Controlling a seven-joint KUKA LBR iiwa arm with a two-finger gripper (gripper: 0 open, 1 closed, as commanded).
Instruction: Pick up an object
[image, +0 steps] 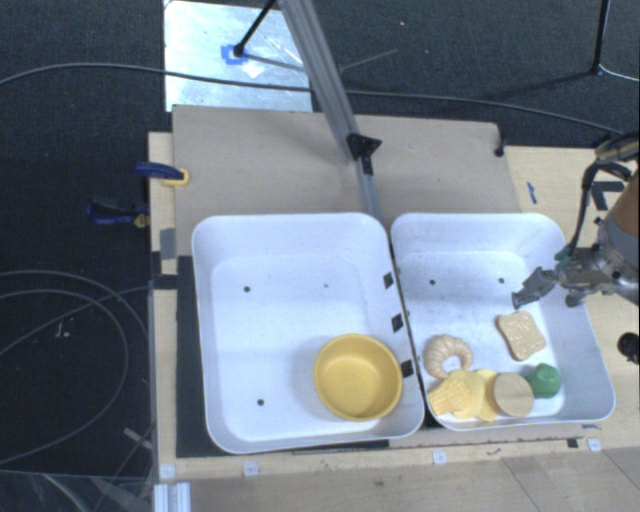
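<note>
My gripper (552, 291) hangs over the right rim of the right bin (470, 235), open and with nothing between its fingers. Just below and left of it lies a tan toast slice (521, 335). Further toward the bin's front are a beige croissant (447, 354), a yellow ridged piece (455, 394), a round tan disc (514, 395) and a small green object (545, 380). A yellow bowl (358, 376) sits upright at the front right of the left bin (250, 250).
The two bins touch along a shared middle wall (396, 300). A grey pole (330, 80) slants down from the top to the bench behind the bins. The brown bench board (300, 160) lies behind them, and cables run over the dark floor on the left.
</note>
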